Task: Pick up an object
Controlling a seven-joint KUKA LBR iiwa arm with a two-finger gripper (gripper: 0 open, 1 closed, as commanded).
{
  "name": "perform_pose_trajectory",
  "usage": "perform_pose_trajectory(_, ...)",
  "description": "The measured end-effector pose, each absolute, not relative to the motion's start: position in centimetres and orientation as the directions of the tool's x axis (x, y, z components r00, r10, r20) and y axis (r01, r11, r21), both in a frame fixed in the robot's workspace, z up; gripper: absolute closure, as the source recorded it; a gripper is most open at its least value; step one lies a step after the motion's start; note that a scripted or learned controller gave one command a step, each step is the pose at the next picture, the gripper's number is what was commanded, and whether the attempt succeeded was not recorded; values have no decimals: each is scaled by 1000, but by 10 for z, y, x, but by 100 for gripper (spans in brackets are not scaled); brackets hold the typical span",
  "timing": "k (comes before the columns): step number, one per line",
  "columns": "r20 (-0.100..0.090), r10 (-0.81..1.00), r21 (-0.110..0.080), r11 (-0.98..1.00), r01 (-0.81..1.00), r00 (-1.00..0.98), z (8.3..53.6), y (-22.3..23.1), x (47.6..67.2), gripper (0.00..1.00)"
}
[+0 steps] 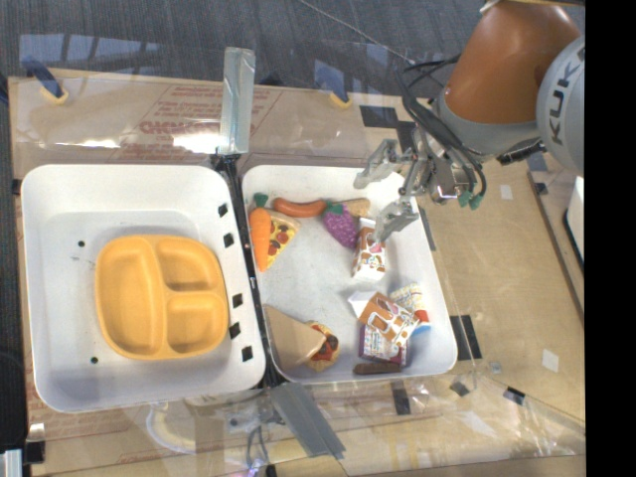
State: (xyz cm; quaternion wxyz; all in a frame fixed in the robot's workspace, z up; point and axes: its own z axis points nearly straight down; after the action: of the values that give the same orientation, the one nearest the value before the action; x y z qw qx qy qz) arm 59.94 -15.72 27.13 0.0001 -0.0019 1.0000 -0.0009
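My gripper (386, 193) hangs over the far right corner of the right bin (437, 276), open, with nothing between its fingers. One fingertip (372, 170) is near the bin's far rim and the other (397, 217) is just above a small white carton (371, 257). To the left of it lie a purple bunch of grapes (341, 229), a sausage (300, 207), a pizza slice (282, 238) and a carrot (259, 235). Colourful snack packets (392, 324) lie near the bin's front right corner.
The left bin (50, 207) holds a yellow divided plate (161, 294). A brown wedge (294, 334) and a small pastry (324, 346) sit at the right bin's front left. A dark bar (378, 369) lies along its front rim. Cables trail from the wrist (447, 167).
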Motion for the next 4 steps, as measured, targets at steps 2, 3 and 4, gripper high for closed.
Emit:
perform_pose_trajectory(2, 29, 326, -8, 945, 326, -945, 88, -129, 648, 0)
perform_pose_trajectory(3, -1, 465, 1, 885, 465, -885, 95, -206, 611, 0)
perform_pose_trajectory(4, 1, 418, 1, 909, 418, -909, 95, -163, 557, 0)
